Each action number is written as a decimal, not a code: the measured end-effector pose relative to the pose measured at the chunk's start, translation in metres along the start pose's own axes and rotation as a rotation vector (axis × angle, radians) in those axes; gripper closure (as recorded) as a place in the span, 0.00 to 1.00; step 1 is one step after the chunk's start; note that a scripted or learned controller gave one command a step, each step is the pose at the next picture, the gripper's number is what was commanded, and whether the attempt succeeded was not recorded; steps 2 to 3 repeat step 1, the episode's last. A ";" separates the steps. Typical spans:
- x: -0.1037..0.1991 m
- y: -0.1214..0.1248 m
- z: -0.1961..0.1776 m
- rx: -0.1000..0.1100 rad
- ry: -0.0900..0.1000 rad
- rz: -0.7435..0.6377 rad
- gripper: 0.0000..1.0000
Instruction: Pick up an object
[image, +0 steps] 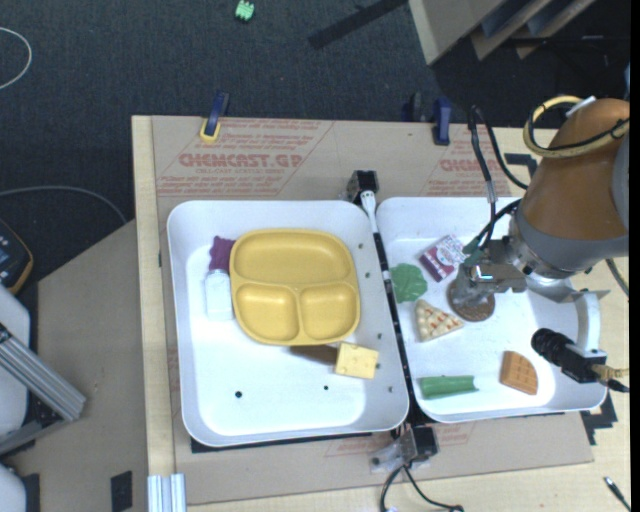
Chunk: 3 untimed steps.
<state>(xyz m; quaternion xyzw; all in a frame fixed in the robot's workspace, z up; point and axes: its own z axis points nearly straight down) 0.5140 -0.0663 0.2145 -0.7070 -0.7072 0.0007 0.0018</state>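
Note:
My gripper (471, 300) hangs over the middle of the right bin (560, 402), seen from above under the grey and orange arm. Just to its left lies a pizza slice (435, 321). A small red-and-white packet (441, 257) sits up and left of the gripper. A green leafy piece (407, 281) rests by the bin's left wall. Along the front lie a green pod (447, 385) and an orange waffle (518, 372). What lies directly under the gripper is hidden.
The left bin (200, 400) holds a yellow divided plate (295, 285), a purple item (219, 253), a white item (217, 295) and a yellow cheese block (357, 361). A black part (560, 352) juts over the right bin's right side.

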 end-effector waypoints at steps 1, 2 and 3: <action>0.001 -0.001 -0.021 -0.008 -0.003 -0.001 1.00; 0.001 -0.001 -0.021 -0.008 -0.003 -0.001 1.00; 0.001 -0.001 -0.021 -0.008 -0.003 -0.001 1.00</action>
